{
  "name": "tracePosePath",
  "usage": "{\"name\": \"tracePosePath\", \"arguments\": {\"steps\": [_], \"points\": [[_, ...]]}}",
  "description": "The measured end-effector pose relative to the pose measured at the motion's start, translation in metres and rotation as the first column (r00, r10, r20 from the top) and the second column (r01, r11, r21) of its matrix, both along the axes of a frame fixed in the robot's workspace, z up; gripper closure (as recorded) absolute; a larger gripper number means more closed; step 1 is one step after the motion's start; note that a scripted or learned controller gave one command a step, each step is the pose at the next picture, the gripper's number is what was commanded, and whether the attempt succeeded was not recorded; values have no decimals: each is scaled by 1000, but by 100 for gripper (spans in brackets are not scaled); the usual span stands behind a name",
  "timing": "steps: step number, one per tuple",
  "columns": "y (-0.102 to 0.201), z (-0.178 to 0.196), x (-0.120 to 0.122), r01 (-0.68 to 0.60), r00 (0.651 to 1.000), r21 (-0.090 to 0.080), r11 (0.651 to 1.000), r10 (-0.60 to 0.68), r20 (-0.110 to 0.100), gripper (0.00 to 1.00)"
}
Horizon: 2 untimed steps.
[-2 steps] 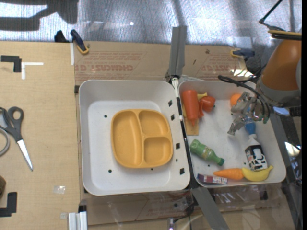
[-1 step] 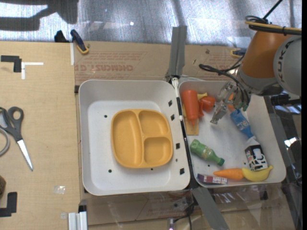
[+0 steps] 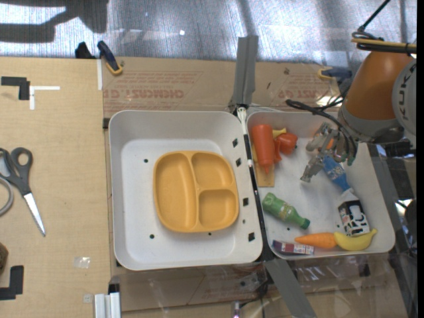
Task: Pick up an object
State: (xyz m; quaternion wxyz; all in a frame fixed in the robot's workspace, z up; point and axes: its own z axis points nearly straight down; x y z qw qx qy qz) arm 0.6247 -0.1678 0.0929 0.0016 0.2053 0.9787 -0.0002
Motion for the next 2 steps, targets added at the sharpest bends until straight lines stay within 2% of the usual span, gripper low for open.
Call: {"name": "tracePosePath", "arguments": {"steps": [1,2], "points": [[0,10,1,-1,1000,-2,1000,1,4,100],[47,91,14,5,1000,1,1000,-5,2,100]]}}
